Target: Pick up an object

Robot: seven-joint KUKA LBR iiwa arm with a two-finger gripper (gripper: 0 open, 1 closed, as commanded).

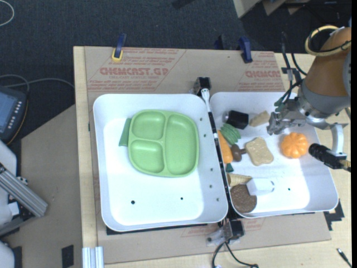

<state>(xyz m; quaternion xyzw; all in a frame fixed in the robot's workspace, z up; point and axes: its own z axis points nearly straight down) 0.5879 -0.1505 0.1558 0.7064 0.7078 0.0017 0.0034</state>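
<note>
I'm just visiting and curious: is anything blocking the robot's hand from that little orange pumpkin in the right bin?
Nothing visible does. The end effector hangs over the right bin, just left of and above the orange pumpkin, with bare bin floor between. The nearest other piece, a tan cracker-shaped toy, lies further left.

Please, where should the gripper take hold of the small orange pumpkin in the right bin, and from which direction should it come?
Probably from straight above, fingers closing across the round body of the orange pumpkin at its widest part. It sits apart from the other toys on bare floor of the right bin, so both sides look free. The gripper is just to its upper left.
</note>
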